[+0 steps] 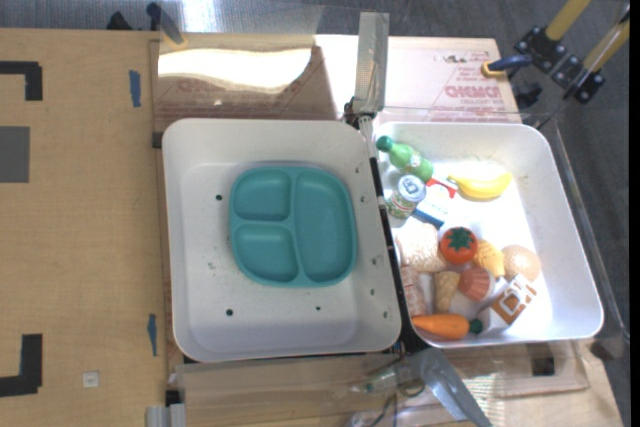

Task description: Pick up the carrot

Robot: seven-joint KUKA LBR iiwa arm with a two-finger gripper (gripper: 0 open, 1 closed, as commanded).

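- Camera view from above has the carrot [441, 325] lying on its side at the near edge of the right bin [560, 215], its orange body pointing left and its green stub to the right.
- Just right of that stub sits a small orange-and-white block [511, 302].
- Just beyond the carrot stand a pale cone-shaped piece [445, 289] and a pink-red piece [475, 283], with a tomato [459, 246] farther back and a tan egg-like item [520, 262] to the right.
- Toward the far side of the same bin lie a banana [481, 184], a green bottle [405, 158] and a small can [404, 197].
- Left bin [195, 215] holds a teal divided plate [294, 224], well apart from the carrot.
- Whether the robot's hand is spread or pressed together cannot be told from this picture.
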